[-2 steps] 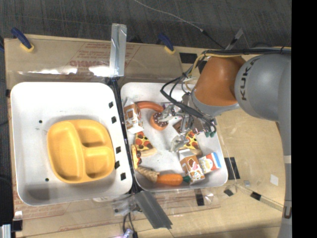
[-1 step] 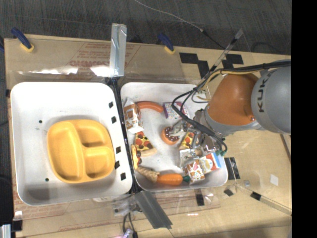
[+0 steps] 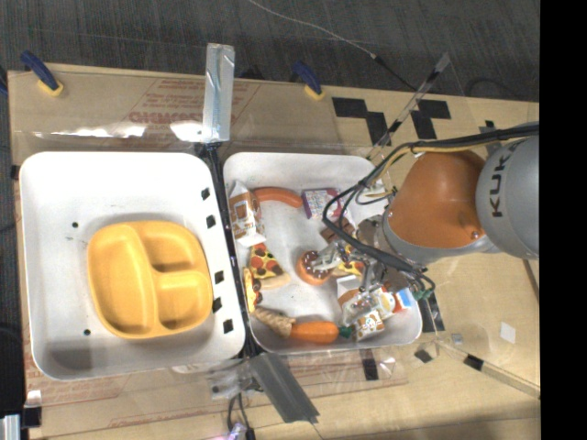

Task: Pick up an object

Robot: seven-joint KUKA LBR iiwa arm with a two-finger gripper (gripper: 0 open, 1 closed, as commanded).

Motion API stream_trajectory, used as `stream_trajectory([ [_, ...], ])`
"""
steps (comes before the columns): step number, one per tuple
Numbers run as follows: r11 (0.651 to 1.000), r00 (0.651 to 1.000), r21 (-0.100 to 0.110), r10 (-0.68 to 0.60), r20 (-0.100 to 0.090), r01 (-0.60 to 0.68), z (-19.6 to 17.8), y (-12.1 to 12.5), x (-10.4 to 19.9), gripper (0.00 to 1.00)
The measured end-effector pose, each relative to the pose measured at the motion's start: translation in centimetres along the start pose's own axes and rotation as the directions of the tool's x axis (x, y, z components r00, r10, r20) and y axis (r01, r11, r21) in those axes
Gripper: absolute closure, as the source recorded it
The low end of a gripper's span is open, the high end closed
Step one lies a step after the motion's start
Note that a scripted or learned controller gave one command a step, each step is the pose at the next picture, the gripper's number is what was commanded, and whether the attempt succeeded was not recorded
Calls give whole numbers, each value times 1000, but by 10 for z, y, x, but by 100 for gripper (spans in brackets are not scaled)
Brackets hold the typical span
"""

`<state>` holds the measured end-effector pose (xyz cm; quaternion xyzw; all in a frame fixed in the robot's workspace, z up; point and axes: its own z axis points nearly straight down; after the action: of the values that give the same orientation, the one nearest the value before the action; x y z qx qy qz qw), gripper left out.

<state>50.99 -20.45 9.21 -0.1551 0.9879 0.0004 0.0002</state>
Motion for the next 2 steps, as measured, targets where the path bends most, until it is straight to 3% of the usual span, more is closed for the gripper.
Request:
stream_trajectory([
  [1, 999, 999, 8, -47, 15, 47, -3, 2, 16, 0],
  [2, 999, 999, 7, -52, 14, 52, -13, 4, 15, 100],
])
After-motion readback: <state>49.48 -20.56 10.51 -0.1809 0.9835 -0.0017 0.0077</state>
